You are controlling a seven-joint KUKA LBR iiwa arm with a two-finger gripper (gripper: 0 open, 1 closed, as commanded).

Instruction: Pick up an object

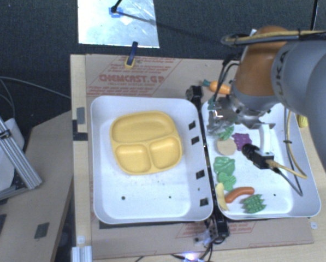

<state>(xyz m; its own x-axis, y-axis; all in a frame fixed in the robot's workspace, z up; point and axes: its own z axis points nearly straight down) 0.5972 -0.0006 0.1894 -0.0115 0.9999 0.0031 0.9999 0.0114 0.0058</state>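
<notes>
My gripper [219,120] hangs low over the upper left part of the right bin [304,201], with the orange-banded wrist above it. Right under it lies a small green piece [226,131], partly hidden, and I cannot tell whether the gripper touches it. Just below are a beige round disc [225,147] and a purple bunch of grapes [241,141]. Further toward the front lie a green lettuce leaf [225,168], a yellow banana [221,195], a red sausage [239,194] and a green leafy piece [254,203]. An orange carrot [218,86] sits at the bin's far edge.
The left bin [105,201] holds a yellow divided plate [146,142]. A black-clipped divider [202,146] runs between the two bins. A shiny foil sheet [118,15] lies behind the bench, and a blue-and-yellow clip [131,55] rests on the cardboard.
</notes>
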